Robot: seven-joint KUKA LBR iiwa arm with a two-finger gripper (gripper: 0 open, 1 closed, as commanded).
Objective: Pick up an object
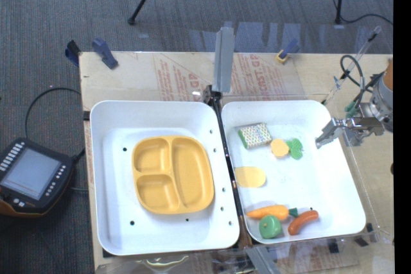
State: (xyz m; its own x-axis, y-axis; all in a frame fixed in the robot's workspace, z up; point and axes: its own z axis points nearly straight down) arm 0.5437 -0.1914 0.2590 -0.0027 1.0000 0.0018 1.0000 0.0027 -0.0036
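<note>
Toys lie loose in the right bin [334, 202], none held: a yellow disc [279, 148] touching a green piece [295, 148] sits nearest, to the left of the jaws [323, 137] and slightly toward the camera. Beyond it to the left rests a patterned block [255, 135]; nearer the camera lie a pale yellow oval [250, 176], a carrot [268, 211], a green ball [270, 226] and a sausage [303, 222]. Whether the jaws stand wide or narrow I cannot tell. They hang over the bin's right rim, carrying nothing visible. Left bin [106, 138] holds a yellow tray [172, 174].
</note>
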